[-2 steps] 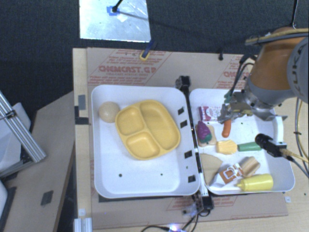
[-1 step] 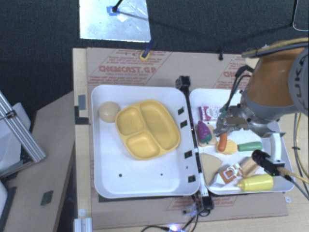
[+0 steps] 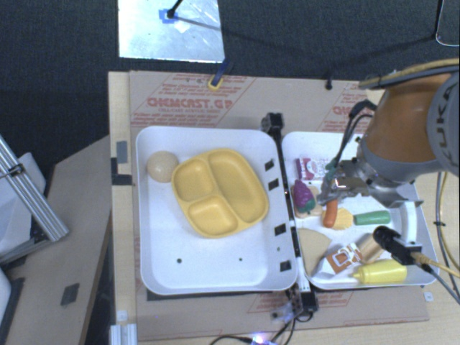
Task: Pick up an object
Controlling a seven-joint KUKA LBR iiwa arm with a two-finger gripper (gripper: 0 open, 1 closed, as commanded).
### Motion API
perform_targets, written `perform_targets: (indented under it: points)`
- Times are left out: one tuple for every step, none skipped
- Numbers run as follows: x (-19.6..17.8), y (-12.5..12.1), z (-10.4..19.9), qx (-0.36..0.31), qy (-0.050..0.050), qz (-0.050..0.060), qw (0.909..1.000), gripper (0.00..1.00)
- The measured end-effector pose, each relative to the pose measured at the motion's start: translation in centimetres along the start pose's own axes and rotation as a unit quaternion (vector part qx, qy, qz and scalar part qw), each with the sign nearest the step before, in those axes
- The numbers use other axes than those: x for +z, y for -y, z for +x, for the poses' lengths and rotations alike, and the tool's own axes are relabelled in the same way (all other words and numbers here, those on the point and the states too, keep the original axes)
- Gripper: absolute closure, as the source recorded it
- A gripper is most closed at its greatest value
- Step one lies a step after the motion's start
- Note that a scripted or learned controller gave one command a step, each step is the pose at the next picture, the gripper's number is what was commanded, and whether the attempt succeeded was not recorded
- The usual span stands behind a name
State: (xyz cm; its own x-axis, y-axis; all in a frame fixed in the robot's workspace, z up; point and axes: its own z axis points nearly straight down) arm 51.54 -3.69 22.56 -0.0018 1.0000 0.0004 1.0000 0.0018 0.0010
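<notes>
Fingers cannot be made out clearly (whether they are spread or pressed together I cannot tell) at the gripper (image 3: 336,187), which hangs over the right bin (image 3: 411,282). Going left to right: the left bin (image 3: 215,275) carries a pale ball (image 3: 162,166) and a yellow divided tray (image 3: 217,190). Across the divider lie a purple eggplant (image 3: 304,193) and an orange carrot (image 3: 330,213), its long axis running near upright, just below the gripper and probably the nearest pick.
</notes>
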Motion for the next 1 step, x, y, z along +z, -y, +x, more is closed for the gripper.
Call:
perform_targets:
  points:
    - [-0.57,-1.35,0.9,-0.002,0.0,-0.001,1.0,1.0]
